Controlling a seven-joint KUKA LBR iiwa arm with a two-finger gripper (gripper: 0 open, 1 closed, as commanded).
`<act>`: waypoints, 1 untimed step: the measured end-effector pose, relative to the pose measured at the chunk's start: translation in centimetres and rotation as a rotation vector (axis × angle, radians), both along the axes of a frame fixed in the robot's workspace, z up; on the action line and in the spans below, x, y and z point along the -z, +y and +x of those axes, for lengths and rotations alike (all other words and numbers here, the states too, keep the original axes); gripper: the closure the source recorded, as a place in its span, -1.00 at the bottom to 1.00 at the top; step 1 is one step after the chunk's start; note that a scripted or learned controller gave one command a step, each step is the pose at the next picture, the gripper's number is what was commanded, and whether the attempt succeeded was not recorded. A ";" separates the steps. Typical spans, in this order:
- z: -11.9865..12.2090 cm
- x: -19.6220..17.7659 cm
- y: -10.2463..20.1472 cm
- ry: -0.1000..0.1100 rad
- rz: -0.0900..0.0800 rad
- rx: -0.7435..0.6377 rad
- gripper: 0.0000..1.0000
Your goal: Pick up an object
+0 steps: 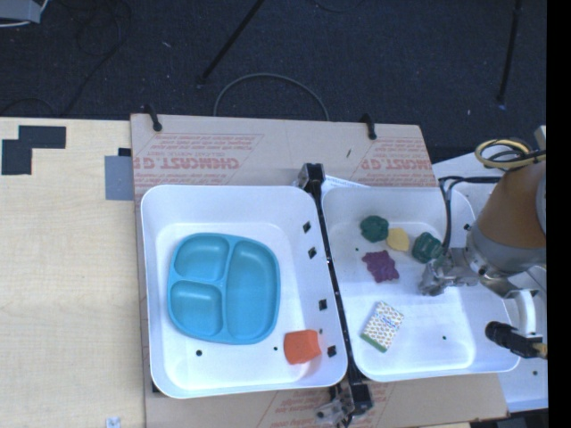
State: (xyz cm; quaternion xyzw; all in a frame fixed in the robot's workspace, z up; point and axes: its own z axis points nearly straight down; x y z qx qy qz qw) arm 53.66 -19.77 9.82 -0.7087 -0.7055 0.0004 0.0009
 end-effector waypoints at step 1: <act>0.3 -4.4 -0.6 -0.003 -0.001 -0.001 1.00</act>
